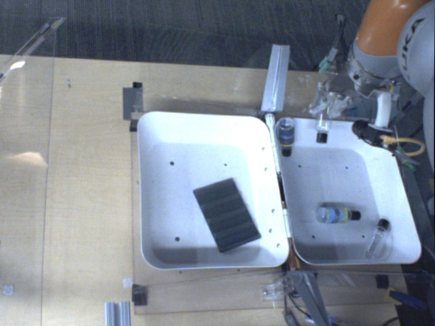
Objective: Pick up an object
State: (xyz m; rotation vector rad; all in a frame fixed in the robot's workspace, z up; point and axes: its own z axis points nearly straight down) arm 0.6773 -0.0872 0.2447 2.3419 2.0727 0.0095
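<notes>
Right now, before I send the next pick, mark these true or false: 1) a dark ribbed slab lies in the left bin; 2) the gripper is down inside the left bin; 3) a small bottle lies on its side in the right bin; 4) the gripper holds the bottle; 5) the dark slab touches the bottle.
1) True. The dark ribbed slab lies at a slant on the floor of the left bin.
2) False. The gripper hangs over the far edge of the right bin.
3) True. The small bottle lies on its side there.
4) False. The bottle rests on the bin floor, apart from the gripper.
5) False. They lie in separate bins.
</notes>
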